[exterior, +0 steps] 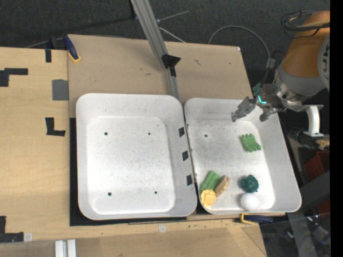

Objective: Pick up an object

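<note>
I see the gripper [252,110] hovering over the far edge of the right bin [214,116], fingers spread and grasping nothing. The nearest thing, a light green ridged piece [250,142], lies just nearer the camera from the fingers, its long axis running roughly front to back.

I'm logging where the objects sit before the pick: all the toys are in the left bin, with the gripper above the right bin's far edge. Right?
Not quite. The camera view shows the toys, such as the white ball, in the right bin, not the left bin. The gripper is above the right bin's far edge.
</note>
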`<state>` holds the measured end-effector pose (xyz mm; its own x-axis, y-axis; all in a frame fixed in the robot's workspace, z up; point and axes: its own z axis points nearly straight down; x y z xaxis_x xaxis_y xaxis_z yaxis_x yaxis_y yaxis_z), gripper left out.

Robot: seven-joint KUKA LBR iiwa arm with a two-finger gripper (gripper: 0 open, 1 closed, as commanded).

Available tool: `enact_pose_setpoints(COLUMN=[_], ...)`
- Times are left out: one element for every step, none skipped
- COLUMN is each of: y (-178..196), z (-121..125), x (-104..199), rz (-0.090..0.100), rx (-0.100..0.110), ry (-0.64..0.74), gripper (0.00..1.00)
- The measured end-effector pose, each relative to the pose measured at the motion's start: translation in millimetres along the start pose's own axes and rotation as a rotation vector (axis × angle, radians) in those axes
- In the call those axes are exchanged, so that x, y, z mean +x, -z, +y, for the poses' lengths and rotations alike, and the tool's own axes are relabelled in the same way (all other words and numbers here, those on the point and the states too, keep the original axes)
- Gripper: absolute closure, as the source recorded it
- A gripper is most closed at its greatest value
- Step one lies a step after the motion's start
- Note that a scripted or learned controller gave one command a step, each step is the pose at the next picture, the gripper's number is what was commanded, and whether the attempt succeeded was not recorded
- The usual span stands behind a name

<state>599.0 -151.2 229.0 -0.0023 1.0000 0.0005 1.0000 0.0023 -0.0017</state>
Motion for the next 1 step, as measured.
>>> enact_pose_setpoints(y=[-53.8], z=[9.2], x=[-0.2], rz=[0.0], rx=[0.005], ry=[0.0], gripper=[0.0])
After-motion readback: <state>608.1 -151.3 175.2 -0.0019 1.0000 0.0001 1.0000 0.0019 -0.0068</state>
